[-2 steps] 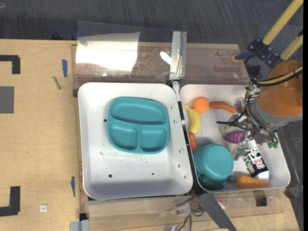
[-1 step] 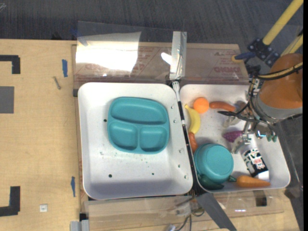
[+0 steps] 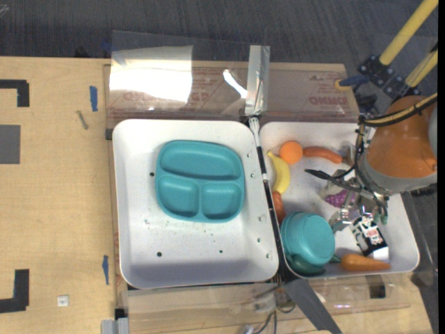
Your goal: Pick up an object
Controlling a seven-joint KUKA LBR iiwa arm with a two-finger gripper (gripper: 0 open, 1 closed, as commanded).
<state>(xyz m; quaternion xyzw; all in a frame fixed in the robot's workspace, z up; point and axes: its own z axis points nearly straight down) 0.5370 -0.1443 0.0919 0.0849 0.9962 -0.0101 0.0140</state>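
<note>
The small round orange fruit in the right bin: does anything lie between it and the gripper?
Yes. An orange carrot lies between the round orange fruit and the gripper, just right of the fruit.

The arm (image 3: 407, 152) is showing a broad, rounded orange band over a grey ring, with dark cables curving along it; black-and-silver metal hardware with a small white-and-red marking is hanging beneath.
</note>
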